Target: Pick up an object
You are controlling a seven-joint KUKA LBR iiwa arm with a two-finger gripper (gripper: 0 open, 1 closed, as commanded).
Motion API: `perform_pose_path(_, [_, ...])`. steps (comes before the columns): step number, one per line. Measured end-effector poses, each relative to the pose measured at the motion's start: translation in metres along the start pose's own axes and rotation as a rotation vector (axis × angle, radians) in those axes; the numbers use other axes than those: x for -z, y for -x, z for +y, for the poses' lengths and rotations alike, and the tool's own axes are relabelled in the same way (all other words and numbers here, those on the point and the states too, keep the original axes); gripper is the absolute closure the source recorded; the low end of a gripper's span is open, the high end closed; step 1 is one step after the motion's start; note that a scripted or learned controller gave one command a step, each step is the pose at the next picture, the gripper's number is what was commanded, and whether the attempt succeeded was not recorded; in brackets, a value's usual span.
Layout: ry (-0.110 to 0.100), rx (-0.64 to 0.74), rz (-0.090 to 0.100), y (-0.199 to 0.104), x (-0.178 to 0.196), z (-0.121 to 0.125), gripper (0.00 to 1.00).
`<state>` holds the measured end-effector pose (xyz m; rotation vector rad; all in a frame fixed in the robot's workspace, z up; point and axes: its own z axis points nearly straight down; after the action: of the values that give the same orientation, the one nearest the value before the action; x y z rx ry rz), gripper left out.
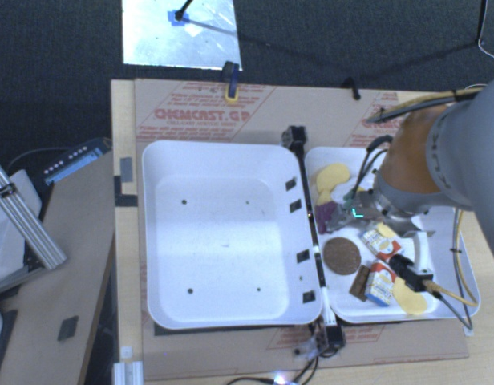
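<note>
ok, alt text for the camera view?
A grey arm reaches from the right over the right bin, which holds a brown disc, yellow pieces and small packets. The left bin sits beside it.

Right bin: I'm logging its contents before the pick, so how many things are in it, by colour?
Yellow: 3
Brown: 2
Purple: 1
Red and white packets: 2
Total: 8 visible; the arm may hide more.
</note>
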<state>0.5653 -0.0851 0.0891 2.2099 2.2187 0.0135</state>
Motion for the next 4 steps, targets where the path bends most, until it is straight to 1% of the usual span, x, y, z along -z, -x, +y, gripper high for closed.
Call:
perform_pose_path(1, [-0.005, 0.003, -0.002, 0.003, -0.004, 0.082, 0.0])
perform_pose_path(2, [-0.007, 0.005, -0.001, 0.003, 0.006, 0.08, 1.0])
perform_pose_path(3, [-0.001, 0.013, 0.007, -0.125, 0.101, 0.086, 1.0])
perform_pose_path(4, [-0.009, 0.008, 0.004, -0.219, 0.1, 0.088, 1.0])
